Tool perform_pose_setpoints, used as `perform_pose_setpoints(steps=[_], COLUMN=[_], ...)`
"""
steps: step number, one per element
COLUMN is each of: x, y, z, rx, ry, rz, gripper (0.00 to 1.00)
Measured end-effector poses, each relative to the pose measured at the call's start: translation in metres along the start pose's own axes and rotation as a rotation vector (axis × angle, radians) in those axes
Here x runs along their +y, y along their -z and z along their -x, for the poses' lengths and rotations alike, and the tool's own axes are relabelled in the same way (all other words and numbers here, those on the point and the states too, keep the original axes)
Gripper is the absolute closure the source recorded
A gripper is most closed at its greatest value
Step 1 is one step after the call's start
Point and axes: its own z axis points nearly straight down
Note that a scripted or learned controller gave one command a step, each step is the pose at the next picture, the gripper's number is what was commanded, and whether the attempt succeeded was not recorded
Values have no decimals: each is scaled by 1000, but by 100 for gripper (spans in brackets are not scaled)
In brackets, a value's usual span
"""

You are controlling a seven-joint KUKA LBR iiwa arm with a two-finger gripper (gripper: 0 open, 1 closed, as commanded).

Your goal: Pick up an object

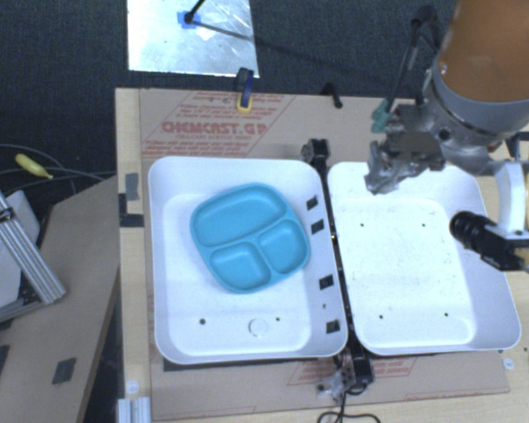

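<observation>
One glossy blue three-section plate (249,236) in left bin (172,324), fingers (383,181) state unclear

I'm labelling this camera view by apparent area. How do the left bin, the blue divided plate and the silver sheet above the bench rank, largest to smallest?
1. Left bin, clearly the largest.
2. Silver sheet and blue divided plate: they look about alike, and the sheet lies farther from the camera, so I won't rank them.

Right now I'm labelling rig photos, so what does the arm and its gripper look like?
The arm is a thick rounded body, orange on top and grey beneath. The gripper is grey metal, with thin dark cables running up beside it.
</observation>
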Motion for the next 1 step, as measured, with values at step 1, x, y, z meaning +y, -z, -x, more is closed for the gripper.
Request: perform_pose_setpoints(steps=[1], x=[-1], y=[-45], z=[6], rx=[-2], ry=[1], rz=[-8], gripper=[100])
